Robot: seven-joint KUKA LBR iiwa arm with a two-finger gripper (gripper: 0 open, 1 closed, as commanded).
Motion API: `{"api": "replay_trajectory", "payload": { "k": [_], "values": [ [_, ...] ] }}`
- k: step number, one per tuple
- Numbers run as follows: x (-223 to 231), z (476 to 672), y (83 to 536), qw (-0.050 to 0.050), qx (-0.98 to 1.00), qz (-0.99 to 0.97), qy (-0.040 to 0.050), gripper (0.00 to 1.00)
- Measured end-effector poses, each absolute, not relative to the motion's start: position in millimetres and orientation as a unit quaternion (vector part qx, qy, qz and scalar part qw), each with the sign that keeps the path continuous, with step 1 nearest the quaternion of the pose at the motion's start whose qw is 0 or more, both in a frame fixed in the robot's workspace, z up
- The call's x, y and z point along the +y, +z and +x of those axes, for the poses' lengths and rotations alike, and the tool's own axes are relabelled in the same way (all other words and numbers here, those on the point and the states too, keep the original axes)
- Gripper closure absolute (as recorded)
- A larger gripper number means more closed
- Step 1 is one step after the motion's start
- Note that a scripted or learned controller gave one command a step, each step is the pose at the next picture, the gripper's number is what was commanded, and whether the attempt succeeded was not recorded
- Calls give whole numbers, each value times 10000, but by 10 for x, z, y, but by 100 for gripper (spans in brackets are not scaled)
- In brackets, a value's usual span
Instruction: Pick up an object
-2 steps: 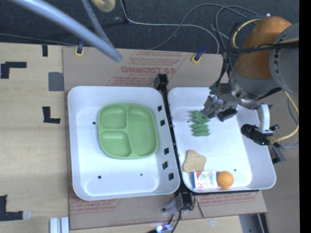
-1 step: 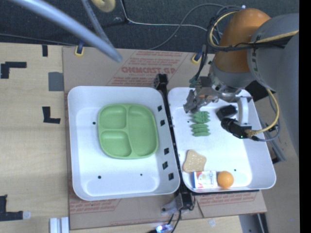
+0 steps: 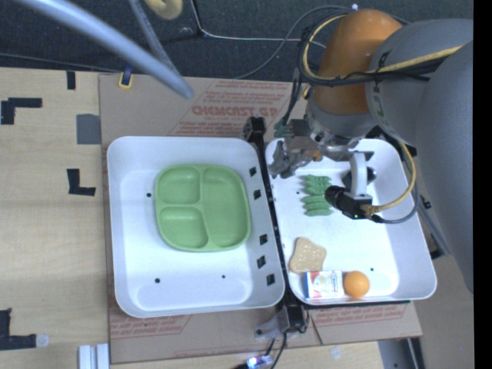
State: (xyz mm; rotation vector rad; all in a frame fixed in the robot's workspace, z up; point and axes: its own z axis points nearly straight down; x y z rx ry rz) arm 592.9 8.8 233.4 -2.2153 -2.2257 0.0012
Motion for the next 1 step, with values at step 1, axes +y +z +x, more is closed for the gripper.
{"api": "replay_trajectory", "payload": {
  "k": [1],
  "values": [
    [589, 6031, 2209, 6, -7090, -7052, 8, 100]
  ]
}}
